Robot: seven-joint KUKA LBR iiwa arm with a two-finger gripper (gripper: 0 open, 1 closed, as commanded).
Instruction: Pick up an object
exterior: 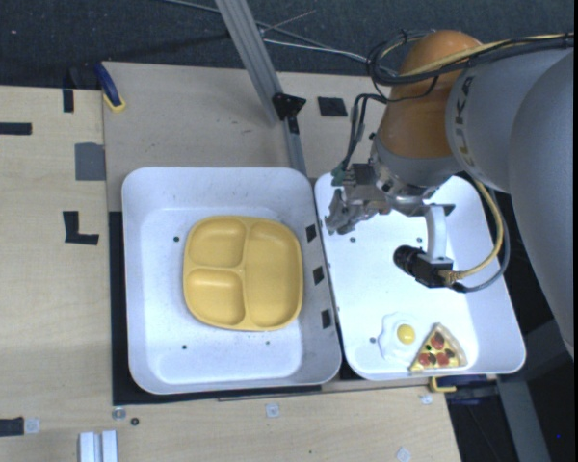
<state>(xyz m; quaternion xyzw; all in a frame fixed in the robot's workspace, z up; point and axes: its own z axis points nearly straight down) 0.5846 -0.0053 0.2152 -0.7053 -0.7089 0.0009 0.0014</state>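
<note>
A toy fried egg [401, 336] and a toy pizza slice [437, 348] lie side by side at the near edge of the right bin [366, 287]. My gripper [343, 214] hangs over the far left corner of that bin, close to its left wall and well away from both toys. Nothing shows between its fingers. A yellow divided plate [243, 271] rests in the middle of the left bin [154, 258].
The grey arm and its orange band [433, 61] cover the far right of the right bin. A black cable fitting [422, 266] hangs over the bin's middle. A slanted metal pole [260, 65] crosses behind the bins. Black tape marks dot the wooden bench.
</note>
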